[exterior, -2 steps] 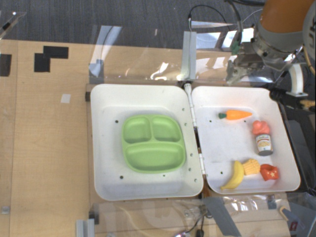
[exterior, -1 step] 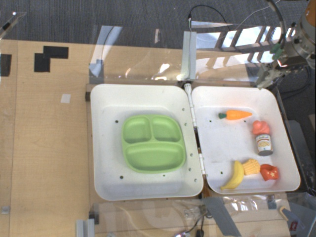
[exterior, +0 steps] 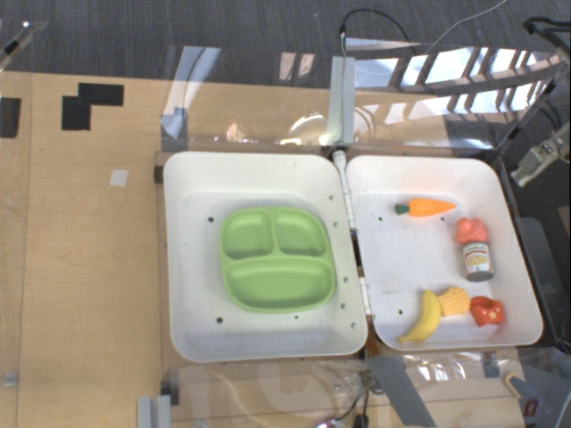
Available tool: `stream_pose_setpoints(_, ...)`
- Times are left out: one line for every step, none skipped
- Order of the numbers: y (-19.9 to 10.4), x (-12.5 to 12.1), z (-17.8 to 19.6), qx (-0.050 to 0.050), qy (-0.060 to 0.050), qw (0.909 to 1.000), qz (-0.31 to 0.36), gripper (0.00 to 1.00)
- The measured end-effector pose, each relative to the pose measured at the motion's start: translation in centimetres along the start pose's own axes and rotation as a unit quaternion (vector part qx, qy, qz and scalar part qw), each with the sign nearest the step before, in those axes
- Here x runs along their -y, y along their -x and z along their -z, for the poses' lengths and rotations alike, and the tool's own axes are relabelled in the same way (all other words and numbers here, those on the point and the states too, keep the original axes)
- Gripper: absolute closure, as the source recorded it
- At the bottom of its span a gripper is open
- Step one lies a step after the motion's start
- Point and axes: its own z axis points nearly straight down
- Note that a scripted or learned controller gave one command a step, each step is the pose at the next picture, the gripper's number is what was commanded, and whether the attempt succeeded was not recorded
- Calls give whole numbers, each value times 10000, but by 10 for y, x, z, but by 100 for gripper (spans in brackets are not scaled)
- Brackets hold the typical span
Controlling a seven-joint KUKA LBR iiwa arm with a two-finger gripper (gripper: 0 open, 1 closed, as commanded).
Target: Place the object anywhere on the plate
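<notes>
Plate (exterior: 277, 259) sat in the left bin (exterior: 192, 239), ready to receive. Right of the plate, in the neighbouring bin (exterior: 401, 270), lay the carrot (exterior: 426, 208), bottle (exterior: 478, 259), banana (exterior: 425, 317), corn (exterior: 454, 302) and red toy (exterior: 487, 310), none yet moved; the gripper's state could not be told.

**Op A:** Feed looks bright and even from my end. Both white bins (exterior: 268, 172) read clean, not blown out.

**Op B:** Same here. I get glare patches on the clear panel (exterior: 294, 132) behind the bins, and streaky window-like reflections top right (exterior: 464, 69).

**Op A:** Shadows are soft. Faint one under the green plate (exterior: 278, 259), small ones beside the toys.

**Op B:** Focus is slightly soft overall. I see mild bowing of straight lines near the edges.
</notes>
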Motion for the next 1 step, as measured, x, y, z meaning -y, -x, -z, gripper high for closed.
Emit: stream_pose_setpoints(48, 54, 0, 12, 2, 9829, 1841, 100)
